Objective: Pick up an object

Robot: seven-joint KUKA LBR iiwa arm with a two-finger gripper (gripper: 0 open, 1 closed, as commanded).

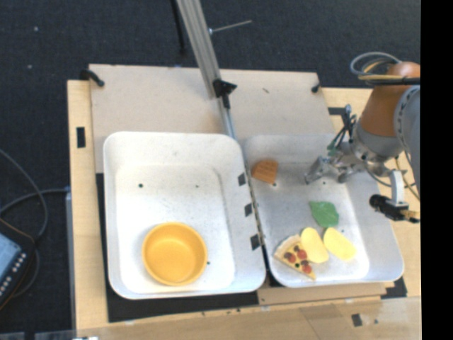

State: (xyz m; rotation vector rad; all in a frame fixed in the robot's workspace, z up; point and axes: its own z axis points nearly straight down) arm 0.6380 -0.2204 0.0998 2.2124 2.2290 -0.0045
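While tool (327, 168) hangs over right bin (382, 261), grip state unclear, flat green obj (325, 212) nr centre.

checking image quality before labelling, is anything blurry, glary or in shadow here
Camera view: soft overall, edges slightly blurred; the gripper is a smeared grey shape, so its jaws are unreadable. Lighting is even, with no harsh glare on the white bins. The yellow bowl shades its own inside on one side, and the pizza slice and green piece lack fine detail.
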